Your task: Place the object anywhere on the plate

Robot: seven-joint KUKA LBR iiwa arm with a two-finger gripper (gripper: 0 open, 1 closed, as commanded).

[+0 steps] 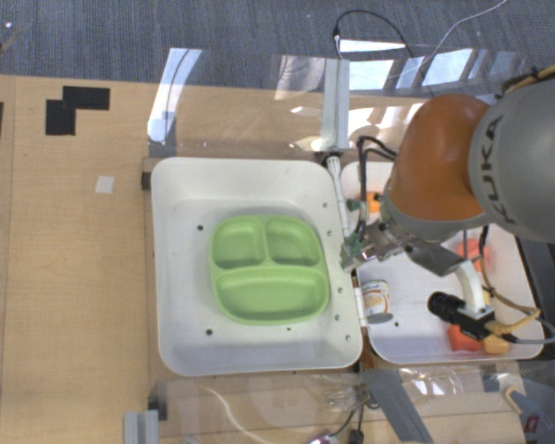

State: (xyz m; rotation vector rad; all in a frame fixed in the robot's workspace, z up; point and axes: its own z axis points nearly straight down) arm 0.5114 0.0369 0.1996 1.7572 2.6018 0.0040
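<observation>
A green plate [268, 268] with three compartments lies in the middle of the left bin [180, 340]; nothing rests on it. My gripper [358, 245] hangs low at the left edge of the right bin [416, 340], just beside the wall between the bins. A small can [376, 300] with a pale label stands in the right bin, right below the gripper in the view and apart from it. I see nothing held at the gripper's tip. The grey and orange arm [444, 169] hides the back of the right bin.
An orange block [461, 339] lies near the right bin's front edge. A red-orange thing [473, 248] peeks out beside the arm. A small orange bit [373, 206] shows at the arm's left. The wall between the bins [347, 248] runs close to the gripper.
</observation>
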